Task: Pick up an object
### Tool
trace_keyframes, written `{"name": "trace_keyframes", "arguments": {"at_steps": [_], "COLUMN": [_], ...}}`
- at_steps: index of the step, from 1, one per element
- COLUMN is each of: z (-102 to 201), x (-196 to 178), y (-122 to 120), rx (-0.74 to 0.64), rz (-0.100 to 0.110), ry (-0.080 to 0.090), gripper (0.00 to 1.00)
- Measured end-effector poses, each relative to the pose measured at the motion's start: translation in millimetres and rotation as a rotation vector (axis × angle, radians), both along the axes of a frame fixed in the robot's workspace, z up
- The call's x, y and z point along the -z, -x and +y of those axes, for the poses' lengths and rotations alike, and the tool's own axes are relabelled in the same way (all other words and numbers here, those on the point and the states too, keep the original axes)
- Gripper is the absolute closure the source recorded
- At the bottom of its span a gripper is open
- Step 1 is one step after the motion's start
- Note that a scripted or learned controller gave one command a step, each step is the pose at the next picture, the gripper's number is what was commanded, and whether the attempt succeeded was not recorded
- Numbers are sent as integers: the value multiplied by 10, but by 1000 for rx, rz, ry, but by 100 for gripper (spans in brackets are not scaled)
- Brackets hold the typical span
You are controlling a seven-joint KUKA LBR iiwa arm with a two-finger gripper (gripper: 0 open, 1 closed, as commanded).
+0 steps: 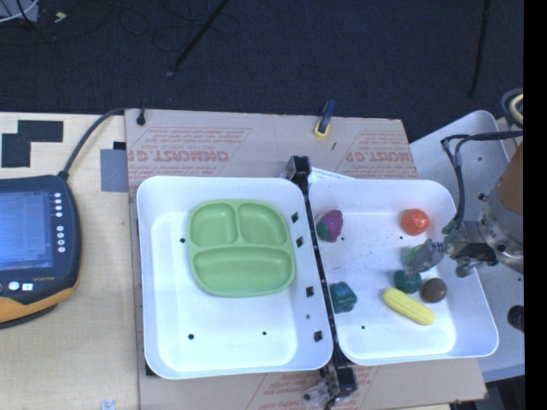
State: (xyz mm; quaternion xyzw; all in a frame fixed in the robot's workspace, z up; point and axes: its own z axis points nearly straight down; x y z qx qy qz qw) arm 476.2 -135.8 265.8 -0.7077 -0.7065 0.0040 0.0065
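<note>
The right bin (461,340) holds several small items. A purple and green vegetable (330,225) lies near the divider, and a red-orange ball (414,221) sits toward the back. A teal block (343,296) rests at the front left. A yellow corn cob (408,306), a brown ball (433,290) and a dark green piece (407,280) cluster at the right. My gripper (430,254) reaches in from the right and hangs just above the dark green piece and the brown ball. I see nothing held in it.
The left bin (162,331) carries a green divided plate (241,248). A black divider bar (314,263) runs between the bins. A teach pendant (34,246) lies on the bench at the left. Cables hang by the arm (504,229) at the right.
</note>
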Motion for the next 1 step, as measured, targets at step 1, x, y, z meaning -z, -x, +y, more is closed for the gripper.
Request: {"name": "trace_keyframes", "arguments": {"at_steps": [1], "z": [-1], "x": [-53], "y": [-15], "rx": [-2], "rz": [-10], "ry": [2], "gripper": [0]}}
